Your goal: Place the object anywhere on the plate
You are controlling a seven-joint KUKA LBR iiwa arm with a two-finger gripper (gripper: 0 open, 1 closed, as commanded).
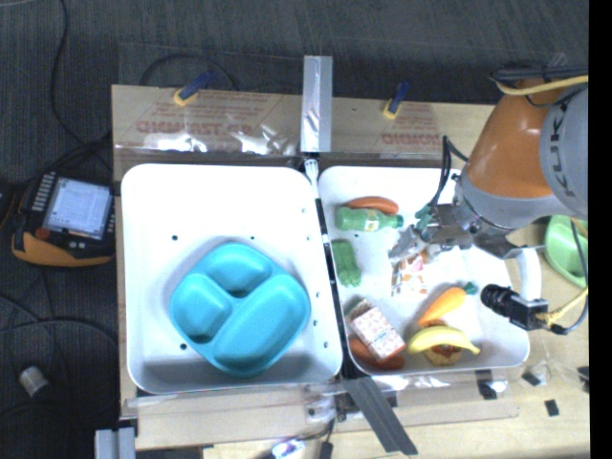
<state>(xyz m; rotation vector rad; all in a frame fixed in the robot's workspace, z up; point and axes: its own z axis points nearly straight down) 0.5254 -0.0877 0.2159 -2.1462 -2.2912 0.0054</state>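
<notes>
I am viewing 2 white bins side by side. The blue 3-compartment plate (241,304) is lying in the left bin (143,199), bare. My gripper (413,247) is hanging over the right bin (330,199), above a small packet (411,275); I cannot tell how it is set. The green bottle (368,220), carrot (442,304) and banana (442,338) are lying nearby, awaiting picking.

You see a smooth, glossy plastic plate (241,306) in the left white plastic bin (143,256). The counter (459,122) looks like matt wood, with crinkled shiny film (220,127) at its far edge.
</notes>
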